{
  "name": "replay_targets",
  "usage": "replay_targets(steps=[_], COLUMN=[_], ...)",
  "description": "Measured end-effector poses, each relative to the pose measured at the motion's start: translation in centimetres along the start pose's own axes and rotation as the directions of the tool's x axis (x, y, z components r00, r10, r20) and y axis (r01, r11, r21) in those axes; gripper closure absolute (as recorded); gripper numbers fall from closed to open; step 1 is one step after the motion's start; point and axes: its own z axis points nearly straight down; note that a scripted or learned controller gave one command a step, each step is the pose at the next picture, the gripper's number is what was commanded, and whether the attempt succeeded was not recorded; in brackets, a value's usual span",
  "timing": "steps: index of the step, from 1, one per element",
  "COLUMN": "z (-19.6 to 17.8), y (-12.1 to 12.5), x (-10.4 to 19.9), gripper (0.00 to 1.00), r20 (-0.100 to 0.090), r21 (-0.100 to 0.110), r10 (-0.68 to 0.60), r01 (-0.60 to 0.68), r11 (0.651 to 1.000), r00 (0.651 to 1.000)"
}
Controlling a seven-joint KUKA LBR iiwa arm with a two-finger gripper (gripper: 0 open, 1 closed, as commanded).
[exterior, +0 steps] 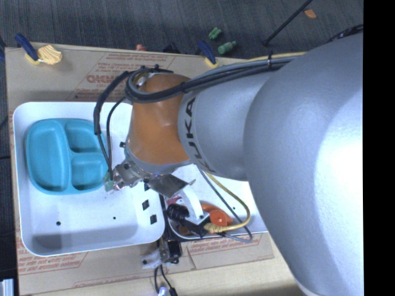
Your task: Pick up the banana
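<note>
My grey arm with its orange band (157, 125) reaches across from the right and covers most of the right bin. Its gripper (115, 180) hangs low over the left bin (74, 230), right at the lower right corner of a blue divided tray (65, 153). A small green bit shows at the gripper's tip, against the tray's edge. In the strip of the right bin (237, 193) that shows under the arm lies an orange-red object (217, 216). The arm hides whatever else lies in that bin.
Black and yellow cables (237, 224) loop from the wrist over the right bin's front edge. The bins stand on a brown cardboard sheet (92, 66). Blue clamps (26, 47) and small green items (221, 41) lie along the back edge.
</note>
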Motion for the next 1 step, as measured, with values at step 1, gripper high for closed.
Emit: replay_targets(steps=[1], z=[-8.94], y=[2.77], x=[7.16], gripper=[1.00], r20=[-0.001], r21=[0.000], r10=[0.182], r01=[-0.182], r11=[0.983], r00=[0.983])
